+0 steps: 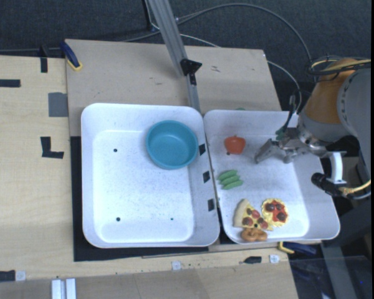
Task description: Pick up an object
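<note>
While the pincer (262, 156) hangs over the right bin (311, 226), its grey fingers look spread and grasp nothing, probably set apart to drop around a target. Nearest lies the red tomato-like toy (235, 144), just to its left near the bin's upper corner. A green pea pod (230, 179) sits lower, two pizza slices (262, 215) by the front rim. The left bin (100, 223) holds a blue bowl (171, 144).

Both bins white with fine dark speckle: left bin (106, 185), right bin (299, 185). Blue bowl (171, 144) in left. In right: red tomato (235, 144), green pea pods (230, 179), yellow pizza slices with red spots (262, 215). Counter (25, 136) light wood, black marks.
</note>
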You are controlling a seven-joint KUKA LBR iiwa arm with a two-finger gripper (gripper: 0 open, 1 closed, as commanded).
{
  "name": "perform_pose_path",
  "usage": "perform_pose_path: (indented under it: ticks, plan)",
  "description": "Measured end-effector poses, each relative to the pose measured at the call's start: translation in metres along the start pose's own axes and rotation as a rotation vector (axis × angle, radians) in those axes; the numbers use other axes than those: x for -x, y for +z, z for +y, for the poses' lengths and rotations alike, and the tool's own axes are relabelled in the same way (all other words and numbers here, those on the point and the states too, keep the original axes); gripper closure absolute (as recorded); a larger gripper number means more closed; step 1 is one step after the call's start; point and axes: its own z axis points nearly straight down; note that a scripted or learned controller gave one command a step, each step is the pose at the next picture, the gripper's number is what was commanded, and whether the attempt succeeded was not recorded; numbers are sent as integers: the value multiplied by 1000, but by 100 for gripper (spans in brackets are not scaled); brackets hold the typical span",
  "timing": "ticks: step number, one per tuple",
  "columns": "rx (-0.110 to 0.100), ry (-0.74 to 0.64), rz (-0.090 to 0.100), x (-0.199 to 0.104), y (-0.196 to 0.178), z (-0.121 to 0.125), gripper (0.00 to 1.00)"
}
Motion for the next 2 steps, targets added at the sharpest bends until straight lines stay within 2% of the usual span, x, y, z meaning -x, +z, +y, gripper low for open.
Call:
perform_pose_path:
  ticks: [1, 2]
  plan:
    - [2, 0, -1, 0, -12, 1, 100]
    - [4, 0, -1, -3, -56, 7, 100]
